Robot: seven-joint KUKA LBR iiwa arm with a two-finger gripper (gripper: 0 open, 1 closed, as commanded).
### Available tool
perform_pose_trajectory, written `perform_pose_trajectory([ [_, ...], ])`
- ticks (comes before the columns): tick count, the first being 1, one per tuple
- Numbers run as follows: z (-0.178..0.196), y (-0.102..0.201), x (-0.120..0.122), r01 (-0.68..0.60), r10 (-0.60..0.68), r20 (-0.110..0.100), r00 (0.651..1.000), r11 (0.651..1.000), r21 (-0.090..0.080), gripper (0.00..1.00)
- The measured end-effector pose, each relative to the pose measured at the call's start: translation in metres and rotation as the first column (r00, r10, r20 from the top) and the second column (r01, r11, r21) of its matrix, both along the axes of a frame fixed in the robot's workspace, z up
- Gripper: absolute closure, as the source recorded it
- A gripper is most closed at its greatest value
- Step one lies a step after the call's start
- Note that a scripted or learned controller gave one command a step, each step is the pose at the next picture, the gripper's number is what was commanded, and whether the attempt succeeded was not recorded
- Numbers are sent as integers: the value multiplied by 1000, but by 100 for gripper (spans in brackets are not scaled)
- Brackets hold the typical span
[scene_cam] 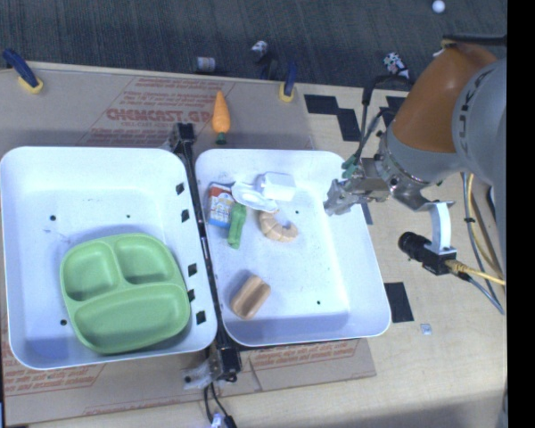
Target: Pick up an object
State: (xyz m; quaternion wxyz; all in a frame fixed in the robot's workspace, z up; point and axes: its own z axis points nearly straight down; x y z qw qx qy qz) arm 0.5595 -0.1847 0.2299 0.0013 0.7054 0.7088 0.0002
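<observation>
In the right bin lie a tan bread-like roll near the front, a curled croissant-like pastry in the middle, a green stick, a small red and blue packet and a white crumpled object toward the back. My gripper hangs over the right bin's right edge, to the right of the pastry, with nothing seen between its fingers.
The left bin holds a green divided plate. An orange carrot-shaped toy lies on the cardboard behind the bins. Blue clamps hold the board's back edge. Small bits lie on the dark floor beyond.
</observation>
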Motion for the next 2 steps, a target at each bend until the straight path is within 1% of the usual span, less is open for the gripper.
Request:
perform_pose_trajectory([
  [1, -1, 24, 25, -1, 1, -3, 1000, 1000, 3, 100],
  [2, -25, 28, 64, -1, 1, -3, 1000, 1000, 1, 100],
])
